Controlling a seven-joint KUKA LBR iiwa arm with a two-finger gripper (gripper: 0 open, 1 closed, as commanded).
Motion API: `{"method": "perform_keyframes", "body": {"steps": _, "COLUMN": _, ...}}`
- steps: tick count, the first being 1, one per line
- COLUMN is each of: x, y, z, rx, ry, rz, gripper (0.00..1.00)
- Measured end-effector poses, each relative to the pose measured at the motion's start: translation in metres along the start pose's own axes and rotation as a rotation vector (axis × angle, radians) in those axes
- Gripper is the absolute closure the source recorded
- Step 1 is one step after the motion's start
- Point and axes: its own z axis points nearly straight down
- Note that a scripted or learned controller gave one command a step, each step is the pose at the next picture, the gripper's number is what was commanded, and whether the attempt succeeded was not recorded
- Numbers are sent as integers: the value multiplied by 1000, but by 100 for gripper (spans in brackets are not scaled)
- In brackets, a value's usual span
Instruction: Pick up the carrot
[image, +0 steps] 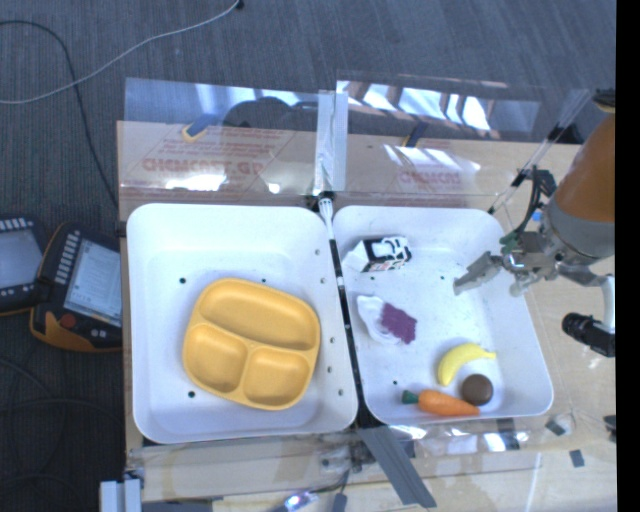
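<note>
The carrot (447, 403) lies along the front wall of the right bin (520, 300), touching a brown ball (478, 389) just below a banana (463, 360). The gripper (478, 273) hangs well apart, empty, fingers spread. It should come down along the carrot's middle, clear of the ball and wall.

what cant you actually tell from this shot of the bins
- Tool, camera view: small and blurred over the right bin, so open or shut is unclear.
- Carrot, camera view: whether it touches the brown ball beside it is too small to judge.
- Black and white item, camera view: too small to identify.
- Arm, camera view: cut off by the right edge.
</note>
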Motion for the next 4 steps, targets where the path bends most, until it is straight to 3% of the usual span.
{"method": "perform_keyframes", "body": {"steps": 1, "x": 54, "y": -57, "z": 78, "rx": 0, "ry": 1, "rz": -168, "gripper": 0}}
{"method": "perform_keyframes", "body": {"steps": 2, "x": 94, "y": -67, "z": 79, "rx": 2, "ry": 1, "rz": -120, "gripper": 0}}
{"method": "perform_keyframes", "body": {"steps": 3, "x": 69, "y": -66, "z": -74, "rx": -3, "ry": -5, "rz": -95, "gripper": 0}}
{"method": "perform_keyframes", "body": {"steps": 4, "x": 89, "y": -67, "z": 61, "rx": 2, "ry": 0, "rz": -78, "gripper": 0}}
